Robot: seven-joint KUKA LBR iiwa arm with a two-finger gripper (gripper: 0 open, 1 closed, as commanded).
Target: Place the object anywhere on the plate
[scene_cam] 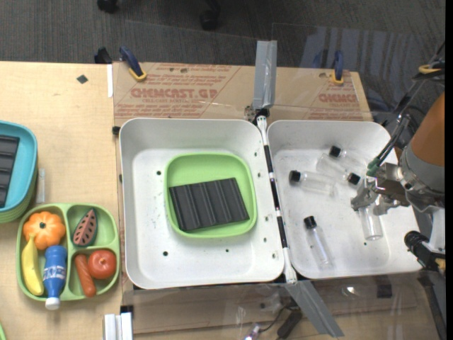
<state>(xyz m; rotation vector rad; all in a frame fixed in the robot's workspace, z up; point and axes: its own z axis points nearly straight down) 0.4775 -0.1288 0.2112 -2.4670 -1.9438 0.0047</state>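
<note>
A green square plate (175, 172) lies in the left white bin (141, 261), and a dark grey ridged slab (209, 204) rests on it. Several clear vials with black caps are scattered in the right bin (340, 264): one (317, 242) near the front, one (310, 181) at mid-left, one (331, 160) toward the back. My gripper (367, 198) hangs low over the right bin's right side. Another clear vial (371, 225) shows just below it; whether the gripper touches it is unclear.
The bins' shared wall (272, 190) runs between plate and vials. On the bench at left stand a green divided tray (106, 222) of toy food and a blue tray (21, 176). Cardboard (184, 91) lies behind the bins.
</note>
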